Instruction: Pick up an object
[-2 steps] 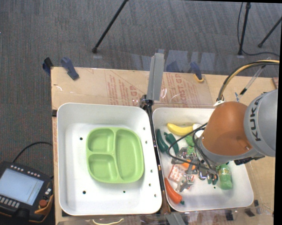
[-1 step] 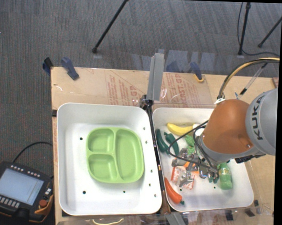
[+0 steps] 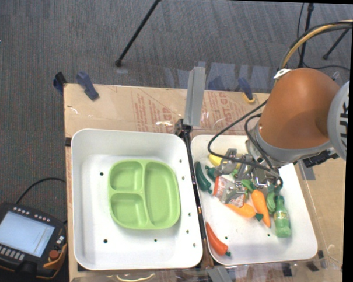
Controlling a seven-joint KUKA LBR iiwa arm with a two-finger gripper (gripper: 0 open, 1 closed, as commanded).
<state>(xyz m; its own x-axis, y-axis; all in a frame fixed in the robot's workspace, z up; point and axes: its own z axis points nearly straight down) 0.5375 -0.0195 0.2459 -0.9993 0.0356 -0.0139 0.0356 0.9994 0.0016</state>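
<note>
A grey robot arm [image 3: 300, 113] with a broad orange band above its wrist reaches in from the right and bends down over the right-hand shallow white plastic bin [image 3: 304, 228]. Its metal two-finger gripper [image 3: 236, 172] hangs low over the bin's upper left area, in the middle of a heap of toy food. The wrist and trailing black cables cover much of the tool, so I cannot tell how the jaws stand or whether anything is caught in them.

The pile holds the likely targets. An orange plastic carrot with a green top [image 3: 261, 206] lies near the bin's centre, touching a second orange piece beside it. A green plastic bottle-shaped toy [image 3: 281, 221] lies toward the right edge. A dark green curved vegetable [image 3: 202, 176] rests along the left edge, and a crumpled red and white packet [image 3: 228, 189] sits just below the gripper. A small yellow piece [image 3: 214, 159] peeks out near the upper left corner. An orange and red pepper-like toy [image 3: 217, 241] lies apart at the lower left corner.

The left-hand white bin [image 3: 85, 151] carries a light green plastic plate with three compartments [image 3: 144, 194], lying flat at its centre.

Judging by the arm's position, it is lowering to try a grasp in the crowded heap, where closely packed items could slip.
</note>
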